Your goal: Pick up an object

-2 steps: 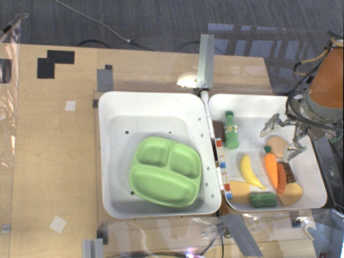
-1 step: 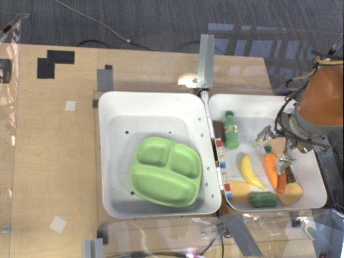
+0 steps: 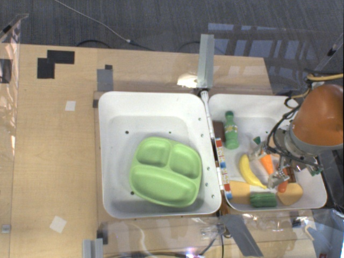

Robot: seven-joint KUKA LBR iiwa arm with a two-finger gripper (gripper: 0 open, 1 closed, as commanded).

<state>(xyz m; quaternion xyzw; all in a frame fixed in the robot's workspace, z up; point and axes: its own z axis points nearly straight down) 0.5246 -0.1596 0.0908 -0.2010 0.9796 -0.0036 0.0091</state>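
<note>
**Pick attempt: jaws down among the toys beside the banana**

Status. The arm (image 3: 320, 117) reaches into the right bin (image 3: 252, 104), and its jaws sit low just beyond the banana (image 3: 248, 171), on the side facing the arm. From this slanted view I cannot tell whether they are released or clenched, and I see nothing clearly held between them. I count the pick as not yet done.

Candidate. The nearest thing is the orange carrot (image 3: 267, 164). It lies just beside the banana, between it and the jaws, and may be touching it. An orange-yellow wedge (image 3: 290, 193) lies past the carrot, toward the near rim. A dark green piece (image 3: 263, 199) lies below the banana's lower end. The green bottle (image 3: 231, 129) lies above the banana, toward the far rim and apart from the cluster.

Judgement on doing this step well:
- Commit to one thing. The carrot is slim and should fit a narrow grip.
- Close across its short axis and not along its length.
- The banana is so close that a jaw could land on it, so I would centre on the carrot's free side.
- Lift straight up and slowly, then confirm the carrot is clear of the bin floor.

Risk. These pieces look smooth and rounded, so I expect slipping or a pinch-out. The crowding also invites a double grab.

The left bin (image 3: 123, 112), well away from the banana, holds only a green plate (image 3: 166, 171) and needs no attention.
</note>
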